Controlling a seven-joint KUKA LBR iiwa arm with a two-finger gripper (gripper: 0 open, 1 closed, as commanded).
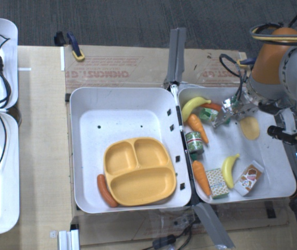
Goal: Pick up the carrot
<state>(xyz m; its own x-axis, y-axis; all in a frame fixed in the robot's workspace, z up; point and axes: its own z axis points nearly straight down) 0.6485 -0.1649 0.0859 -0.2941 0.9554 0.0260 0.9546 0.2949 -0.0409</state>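
bench (39,139): pale wood top | cardboard sheet (117,66) flat at far side, printed txt | 2 white bins side by side, touching: left bin (86,139), right bin (273,186) | blue-handled clamp (74,46) at far edge, nr cardboard's left corner

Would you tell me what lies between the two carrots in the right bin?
In the camera view, a small green can lies between the upper carrot and lower carrot.
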